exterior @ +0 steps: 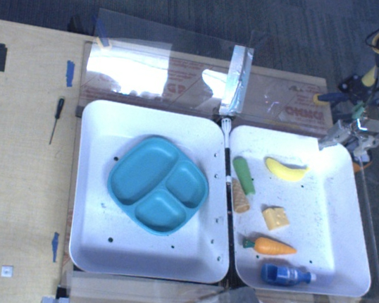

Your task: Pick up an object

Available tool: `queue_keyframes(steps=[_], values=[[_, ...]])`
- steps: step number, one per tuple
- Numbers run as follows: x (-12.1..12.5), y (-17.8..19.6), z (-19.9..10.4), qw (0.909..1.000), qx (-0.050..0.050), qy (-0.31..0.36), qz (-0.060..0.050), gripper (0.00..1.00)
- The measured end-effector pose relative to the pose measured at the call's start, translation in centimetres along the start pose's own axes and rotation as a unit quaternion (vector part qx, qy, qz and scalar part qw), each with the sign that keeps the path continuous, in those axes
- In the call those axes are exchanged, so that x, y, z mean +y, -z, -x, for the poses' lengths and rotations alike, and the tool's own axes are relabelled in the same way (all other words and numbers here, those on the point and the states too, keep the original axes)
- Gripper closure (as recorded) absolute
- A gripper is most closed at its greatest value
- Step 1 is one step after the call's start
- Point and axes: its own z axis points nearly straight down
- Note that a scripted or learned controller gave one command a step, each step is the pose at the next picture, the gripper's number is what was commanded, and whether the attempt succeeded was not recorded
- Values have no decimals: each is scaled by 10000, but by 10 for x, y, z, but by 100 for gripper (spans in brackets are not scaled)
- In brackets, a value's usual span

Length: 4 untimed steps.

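Arm parked off the far right corner, five things waiting in the right bin

The gripper (353, 134) hangs at the far right corner of the right bin (348, 229), clear of everything; I can't tell how it is set. The pickings lie well apart, so each can be reached alone: banana (285, 169) nearest the arm, green corn cob (242, 183) by the divider, cheese wedge (275, 217), carrot (270, 247), blue bottle (285, 274) at the near wall. The left bin (91, 189) holds a blue divided plate (159, 184).
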Motion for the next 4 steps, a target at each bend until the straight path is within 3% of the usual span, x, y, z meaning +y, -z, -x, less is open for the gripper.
queue_keyframes(steps=[1, 2, 3, 4], values=[[3, -72, -69, 9982, 14, 604, -20, 0], [-46, -101, -92, 9910, -91, 1324, 195, 0], [-108, -117, -105, 9879, -5, 1554, 24, 0], [-106, -105, -105, 9879, -15, 1551, 64, 100]])
